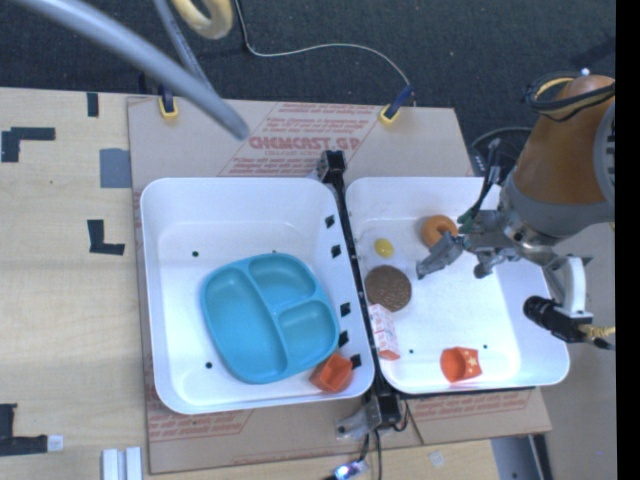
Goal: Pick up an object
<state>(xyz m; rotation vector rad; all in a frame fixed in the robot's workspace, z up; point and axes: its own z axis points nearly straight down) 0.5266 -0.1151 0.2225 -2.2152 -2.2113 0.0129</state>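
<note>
Pincer (447, 256) hangs over the right bin (520, 363), low above its white floor, at the end of the grey arm (560, 183) with the orange band that reaches in from the right. Whether it is open or closed cannot be told from this angle, and nothing can be seen in its hold.

Just behind its tip, toward the bin's far wall, lies an orange round object (436, 230), very near the tip; whether they touch cannot be told. Farther left of the tip sits a small yellow ball (383, 249). Left and a little nearer the camera lies a brown round disc (388, 288), flat on the bin floor, and beyond it, against the divider between the bins, a small white-and-red packet (384, 332). Nearer the camera than the tip, well apart from it, an orange-red cup-like piece (460, 365) stands close to the bin's front wall.

Far to the left of the pincer, in the left bin (165, 268), a blue divided tray (270, 315) lies at a slant, and an orange-red block (333, 373) rests just beside the tray's near right corner, in the bin's front right corner.
</note>
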